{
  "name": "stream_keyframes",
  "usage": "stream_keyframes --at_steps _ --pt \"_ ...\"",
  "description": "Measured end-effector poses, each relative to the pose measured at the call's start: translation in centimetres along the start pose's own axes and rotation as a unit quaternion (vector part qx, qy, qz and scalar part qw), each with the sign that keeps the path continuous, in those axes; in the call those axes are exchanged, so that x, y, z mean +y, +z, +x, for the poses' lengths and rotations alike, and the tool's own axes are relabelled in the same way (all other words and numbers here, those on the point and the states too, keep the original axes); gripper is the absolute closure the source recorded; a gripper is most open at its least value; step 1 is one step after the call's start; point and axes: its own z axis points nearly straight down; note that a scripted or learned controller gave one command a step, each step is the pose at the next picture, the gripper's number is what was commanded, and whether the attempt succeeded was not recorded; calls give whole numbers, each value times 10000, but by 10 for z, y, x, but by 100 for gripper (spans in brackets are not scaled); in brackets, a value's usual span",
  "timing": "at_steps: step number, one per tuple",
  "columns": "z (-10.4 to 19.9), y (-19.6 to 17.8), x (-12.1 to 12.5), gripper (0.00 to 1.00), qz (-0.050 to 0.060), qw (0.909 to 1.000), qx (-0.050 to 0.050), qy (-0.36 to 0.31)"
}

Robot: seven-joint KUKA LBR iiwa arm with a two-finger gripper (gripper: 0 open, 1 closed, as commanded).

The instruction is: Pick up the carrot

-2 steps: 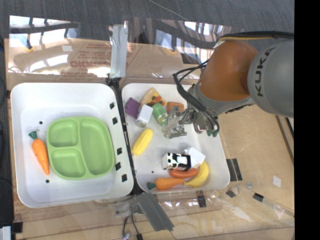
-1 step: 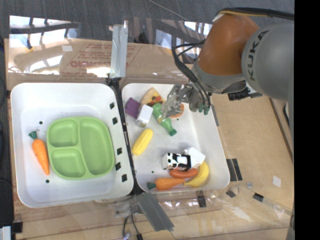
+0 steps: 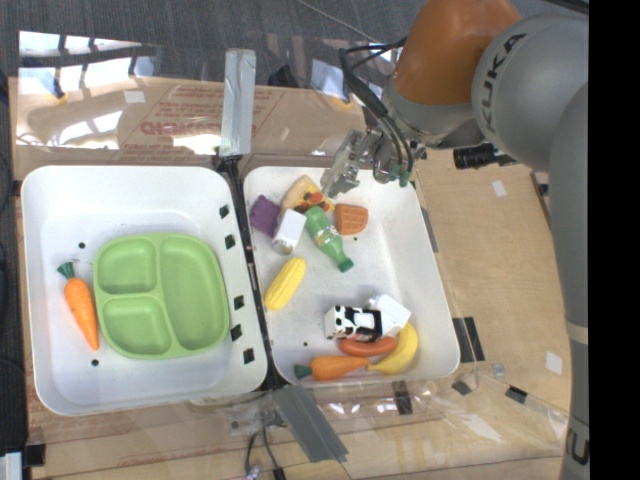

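A carrot (image 3: 80,308) with a green top lies at the left side of the left bin (image 3: 40,208), beside the green divided plate (image 3: 160,295). A second carrot (image 3: 335,368) lies along the front wall of the right bin (image 3: 425,268), next to a red pepper (image 3: 367,347). My gripper (image 3: 343,171) hangs over the back of the right bin, just above a yellow wedge (image 3: 300,192) and far from both carrots. Nothing shows in its grasp.
The right bin also holds a green bottle (image 3: 328,236), a purple piece (image 3: 265,213), an orange slice (image 3: 351,218), corn (image 3: 286,283), a cow-patterned carton (image 3: 362,320) and a banana (image 3: 402,351). The grey arm (image 3: 520,78) crosses the upper right.
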Motion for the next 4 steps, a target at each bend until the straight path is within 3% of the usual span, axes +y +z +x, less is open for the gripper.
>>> stream_keyframes --at_steps 1,2,4 --pt "-23 14 -69 100 9 9998 3 -203" --pt "-30 23 -87 100 2 9997 -11 -246" --pt "-30 -1 -85 100 1 9998 -50 -204"
